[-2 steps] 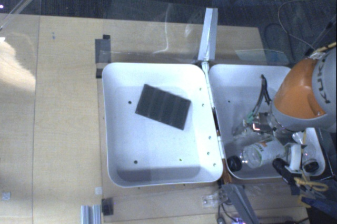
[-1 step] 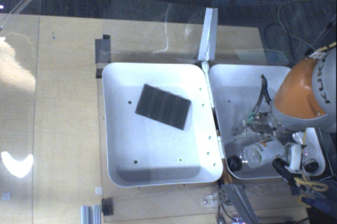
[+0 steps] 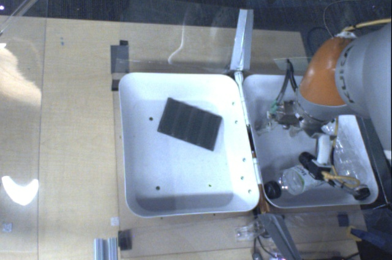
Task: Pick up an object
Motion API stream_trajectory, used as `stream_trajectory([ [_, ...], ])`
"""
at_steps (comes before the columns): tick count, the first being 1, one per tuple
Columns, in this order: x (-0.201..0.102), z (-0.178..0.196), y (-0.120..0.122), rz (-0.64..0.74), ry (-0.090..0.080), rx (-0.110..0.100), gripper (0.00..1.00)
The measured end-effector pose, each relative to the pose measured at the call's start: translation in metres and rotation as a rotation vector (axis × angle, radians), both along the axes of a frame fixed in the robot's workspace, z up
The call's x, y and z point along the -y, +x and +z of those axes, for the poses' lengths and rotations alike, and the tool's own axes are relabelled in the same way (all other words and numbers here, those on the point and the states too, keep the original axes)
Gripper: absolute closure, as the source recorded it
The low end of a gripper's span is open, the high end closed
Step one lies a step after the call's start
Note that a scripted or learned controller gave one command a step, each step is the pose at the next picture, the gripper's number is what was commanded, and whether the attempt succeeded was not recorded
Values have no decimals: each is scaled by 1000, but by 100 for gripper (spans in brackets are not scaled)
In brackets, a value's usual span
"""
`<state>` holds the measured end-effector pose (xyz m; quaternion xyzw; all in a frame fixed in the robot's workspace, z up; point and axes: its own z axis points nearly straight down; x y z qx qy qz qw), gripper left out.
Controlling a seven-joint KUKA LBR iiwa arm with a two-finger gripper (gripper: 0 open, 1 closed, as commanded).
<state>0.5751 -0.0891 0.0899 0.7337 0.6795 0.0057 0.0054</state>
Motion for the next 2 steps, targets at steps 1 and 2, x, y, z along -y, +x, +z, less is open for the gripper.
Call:
stream_trajectory([
  [1,-9,96,-3,95,-1,-8,0],
  [2,78,133,5,252,-5,-8,0],
])
